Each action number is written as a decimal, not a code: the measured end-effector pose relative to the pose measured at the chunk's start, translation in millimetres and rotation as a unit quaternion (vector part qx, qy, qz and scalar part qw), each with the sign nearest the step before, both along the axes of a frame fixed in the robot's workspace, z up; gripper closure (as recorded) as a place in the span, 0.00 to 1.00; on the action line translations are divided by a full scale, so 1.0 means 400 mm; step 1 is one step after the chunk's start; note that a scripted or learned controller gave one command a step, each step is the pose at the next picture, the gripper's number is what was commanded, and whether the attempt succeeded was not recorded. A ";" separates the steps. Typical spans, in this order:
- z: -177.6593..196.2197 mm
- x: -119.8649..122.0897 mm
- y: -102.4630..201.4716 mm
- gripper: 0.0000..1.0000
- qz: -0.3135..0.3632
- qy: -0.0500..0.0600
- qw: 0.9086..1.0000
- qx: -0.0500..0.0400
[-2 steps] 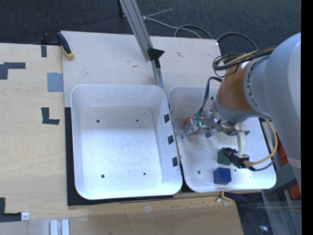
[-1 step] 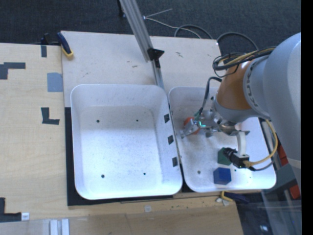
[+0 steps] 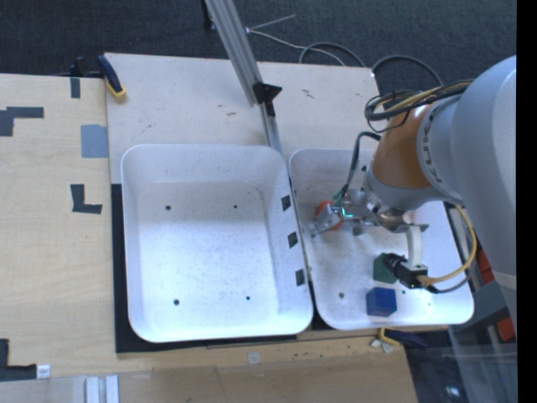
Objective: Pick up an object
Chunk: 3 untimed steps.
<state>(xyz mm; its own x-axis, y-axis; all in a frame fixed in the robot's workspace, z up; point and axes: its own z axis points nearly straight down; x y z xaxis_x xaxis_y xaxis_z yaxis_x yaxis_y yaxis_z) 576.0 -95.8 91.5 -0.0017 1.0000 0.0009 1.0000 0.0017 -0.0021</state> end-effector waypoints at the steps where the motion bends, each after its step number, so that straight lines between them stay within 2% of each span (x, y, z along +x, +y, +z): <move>1: 0.000 0.000 0.000 0.00 0.000 0.000 1.000 0.000; 3: 0.000 0.000 0.000 0.00 0.000 0.000 1.000 0.000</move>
<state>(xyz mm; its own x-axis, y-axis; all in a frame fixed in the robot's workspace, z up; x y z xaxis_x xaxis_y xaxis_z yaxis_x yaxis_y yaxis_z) 576.0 -95.7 91.5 -0.0017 1.0000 0.0010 1.0000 0.0017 -0.0018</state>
